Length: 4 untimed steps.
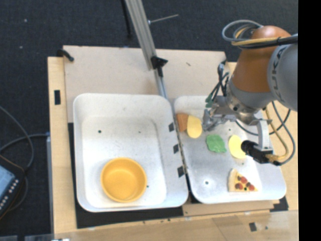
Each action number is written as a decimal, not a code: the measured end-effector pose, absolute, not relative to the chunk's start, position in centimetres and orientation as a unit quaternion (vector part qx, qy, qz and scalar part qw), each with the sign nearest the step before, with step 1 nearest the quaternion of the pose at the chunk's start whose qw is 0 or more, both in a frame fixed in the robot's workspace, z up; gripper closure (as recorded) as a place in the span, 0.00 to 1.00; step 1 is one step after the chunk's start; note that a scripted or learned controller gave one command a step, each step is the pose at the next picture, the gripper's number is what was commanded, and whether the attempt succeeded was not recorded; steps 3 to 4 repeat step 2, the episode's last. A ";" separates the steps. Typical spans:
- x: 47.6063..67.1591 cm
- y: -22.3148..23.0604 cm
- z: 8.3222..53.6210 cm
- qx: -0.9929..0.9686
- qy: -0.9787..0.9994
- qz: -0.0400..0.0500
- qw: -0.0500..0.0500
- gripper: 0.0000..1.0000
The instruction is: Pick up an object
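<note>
The right bin [216,191] holds several small objects. A yellow egg-shaped piece [194,127] lies near its left wall, touching an orange-brown piece [182,121]. A green leafy piece [216,144] lies mid-bin, a yellow round piece [236,146] sits to its right, and a pizza slice [241,181] rests near the front right corner. My gripper [209,119] hangs over the back of the right bin, just right of the yellow egg-shaped piece and above the green one. Nothing shows between its fingers.
The left bin [93,109] holds a yellow bowl [123,178] near its front. A slanted metal pole [145,36] rises behind the bins to the divide between them. Black cables and a black connector [255,152] trail from the arm over the right bin's right side.
</note>
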<state>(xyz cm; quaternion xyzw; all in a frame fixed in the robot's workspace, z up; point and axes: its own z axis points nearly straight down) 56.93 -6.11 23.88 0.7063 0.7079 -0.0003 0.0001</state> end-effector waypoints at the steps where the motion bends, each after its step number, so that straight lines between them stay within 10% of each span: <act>1: 58.3 -1.0 22.9 0.705 0.709 0.000 0.001 1.00; 4: 60.5 3.6 22.7 0.705 0.710 0.001 0.000 1.00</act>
